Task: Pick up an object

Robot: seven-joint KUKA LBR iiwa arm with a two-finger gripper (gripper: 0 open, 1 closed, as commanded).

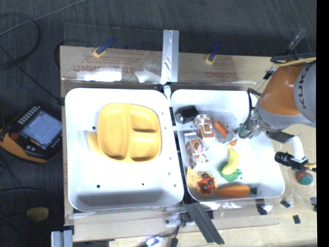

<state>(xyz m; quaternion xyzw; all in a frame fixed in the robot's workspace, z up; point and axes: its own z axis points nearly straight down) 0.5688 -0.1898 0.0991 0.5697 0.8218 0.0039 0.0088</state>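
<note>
two white bins (72,153) — wooden bench (77,60), dark carpet (216,9)

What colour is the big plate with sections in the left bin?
Yellow: the divided plate shows plainly in the camera view.

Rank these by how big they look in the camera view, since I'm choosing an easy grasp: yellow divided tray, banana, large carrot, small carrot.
1. Yellow divided tray, by far.
2. Large carrot and banana: look alike, so unranked.
3. Small carrot.
</note>
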